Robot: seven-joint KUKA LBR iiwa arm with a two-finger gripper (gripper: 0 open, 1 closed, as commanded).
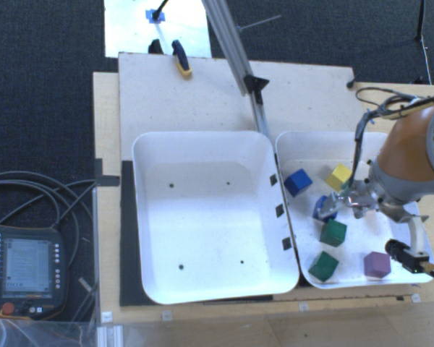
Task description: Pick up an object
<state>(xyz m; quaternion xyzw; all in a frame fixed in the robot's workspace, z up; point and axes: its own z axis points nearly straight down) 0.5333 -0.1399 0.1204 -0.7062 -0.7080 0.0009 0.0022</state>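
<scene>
The gripper (331,210) is low in the right bin (304,147), its fingers around a small blue thing (322,208) that is partly hidden; how firmly they close cannot be told. Just below it lies a green block (333,233), with a blue block (298,181) and a yellow block (340,176) above. A second green block (323,265) and a purple block (377,264) sit near the bin's front edge, and the left bin (141,194) stands beside it.

Bright, even light — glare whitens the left bin (202,157), image slightly soft and grainy
</scene>
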